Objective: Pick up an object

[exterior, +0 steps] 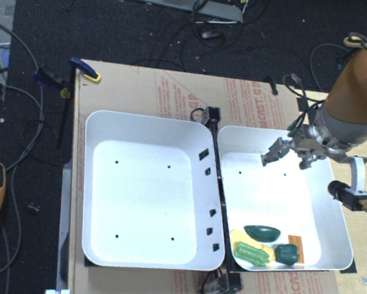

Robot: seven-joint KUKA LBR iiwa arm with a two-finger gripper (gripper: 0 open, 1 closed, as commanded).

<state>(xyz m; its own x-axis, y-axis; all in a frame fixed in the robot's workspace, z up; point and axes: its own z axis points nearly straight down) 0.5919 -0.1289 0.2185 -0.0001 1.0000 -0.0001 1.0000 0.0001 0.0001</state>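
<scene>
Several small objects lie in the front corner of the right bin [332,209]: a dark green oval piece [262,233] on a yellow flat piece [241,236], a light green ridged piece [252,253], a teal block [287,253] and an orange-brown block [296,242]. My gripper [286,161] hangs over the back part of the right bin, well behind those objects. Its two dark fingers [272,153] are spread apart, open, with nothing between them.
The left bin [97,167] stands beside the right one, with a black divider strip [216,178] between them. A blue-and-yellow clamp [84,70] sits at the bench's back left corner. Cables run over the dark floor around the bench.
</scene>
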